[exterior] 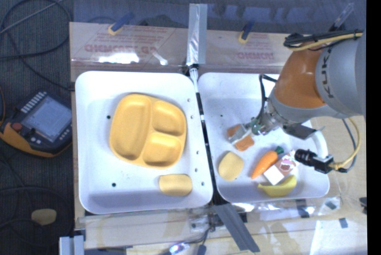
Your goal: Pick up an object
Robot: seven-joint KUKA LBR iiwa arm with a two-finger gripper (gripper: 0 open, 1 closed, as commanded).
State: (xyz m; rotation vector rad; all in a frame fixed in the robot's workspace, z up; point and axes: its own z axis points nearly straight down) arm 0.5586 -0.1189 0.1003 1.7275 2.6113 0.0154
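Camera view from above gave us the grey arm (333, 78) with its orange band coming in from the right and bending down into the right-hand white bin (235, 90), where the tool (257, 126) sat low near the bin's middle. We could not tell whether the tool was spread or pressed together, since the wrist hid most of it from us. Just below and to the left of the tool lay a small brown and orange piece (240, 137), close against it, though we could not make out whether the two touched. Further below the tool, toward the near wall of that bin, we saw a toy carrot (264, 164) lying at a slant with its green top pointing up toward the right. Left of the carrot and below the tool sat a pale yellow lump (230, 165). Right of the carrot rested a small white and pink block (280, 170), and a banana (278, 187) curved just under it. Well to the left of the tool, across the divider, the left-hand white bin (89, 128) held a yellow divided tray (147, 129) and, below that tray, a second pale yellow lump (175, 184). Both bins stood side by side on the surface (137, 45).
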